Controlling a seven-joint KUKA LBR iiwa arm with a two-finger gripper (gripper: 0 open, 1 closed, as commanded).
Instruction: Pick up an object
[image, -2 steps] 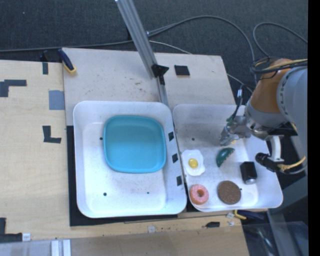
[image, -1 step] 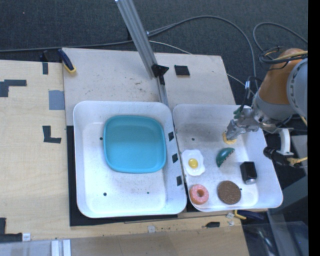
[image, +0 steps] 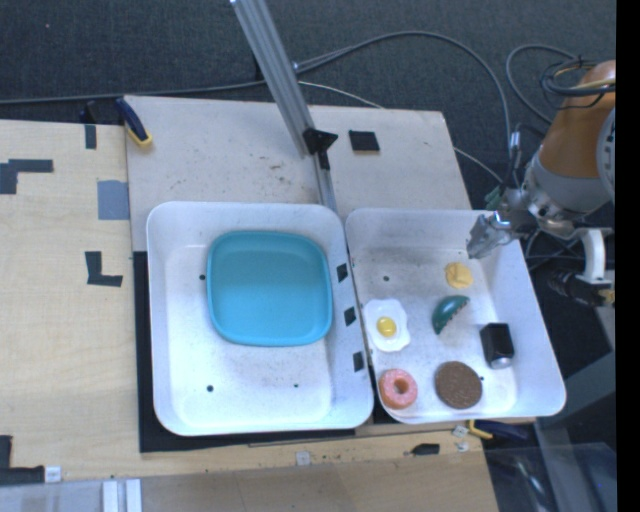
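Right bin, six small things, all lying flat and apart from one another. Yellow lump near the far right. Teal wedge just below it, tilted. Black block by the right wall. Fried egg at the left. Pink donut and brown disc along the near edge.

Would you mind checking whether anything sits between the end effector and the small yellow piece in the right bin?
Nothing visible does. The end effector hangs over the right bin's far right part, and the small yellow piece lies just below it in the view, with bare bin floor between them.
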